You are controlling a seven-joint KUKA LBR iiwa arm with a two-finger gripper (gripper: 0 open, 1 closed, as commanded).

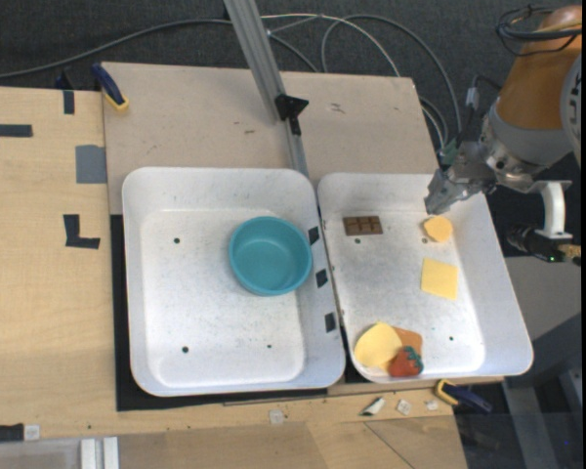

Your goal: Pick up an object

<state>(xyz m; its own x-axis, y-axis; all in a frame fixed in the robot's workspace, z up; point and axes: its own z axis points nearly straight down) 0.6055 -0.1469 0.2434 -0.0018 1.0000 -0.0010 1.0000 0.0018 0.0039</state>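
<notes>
The gripper [441, 200] is being held low over the far corner of the right bin [495, 291], and whether its fingers are apart or together cannot be told. A small orange-yellow chunk [437, 229] is lying just below the fingertips, almost touching, slightly toward the near side. No long axis is being shown by its rounded shape. A yellow square slice [439, 278] is resting farther beyond it.

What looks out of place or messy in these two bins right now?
Nothing looks spilled or broken. The teal bowl sits upright in the left bin. In the right bin, the only untidy spot is the near corner, where a yellow disc, an orange slice and a red piece are piled together.
</notes>
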